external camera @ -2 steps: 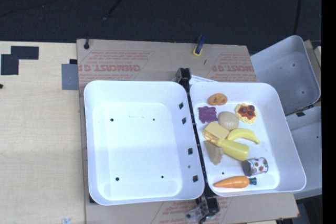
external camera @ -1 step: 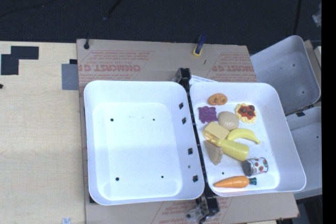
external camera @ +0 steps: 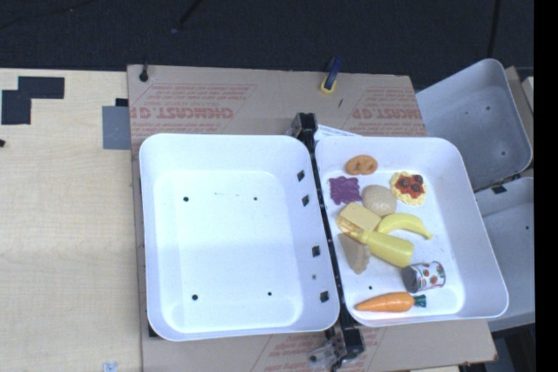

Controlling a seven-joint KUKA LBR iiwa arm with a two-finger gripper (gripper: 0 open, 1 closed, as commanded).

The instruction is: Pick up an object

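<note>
- You cannot tell how wide the pincer stands, or whether it has hold of anything.
- Your objects to pick all lie in the right bin (external camera: 460, 213): a brown cookie (external camera: 361, 164) and a purple grape bunch (external camera: 344, 188) towards the back.
- A banana (external camera: 404, 226) rests beside a yellow bottle (external camera: 384, 246) in the middle.
- A can (external camera: 424, 276) and a carrot (external camera: 386, 302) sit at the front edge, close together.
- The left bin (external camera: 222, 240) touches the right one, both on a cardboard sheet (external camera: 218, 104).

Orange carrot (external camera: 384, 302), yellow banana (external camera: 405, 226)
</note>
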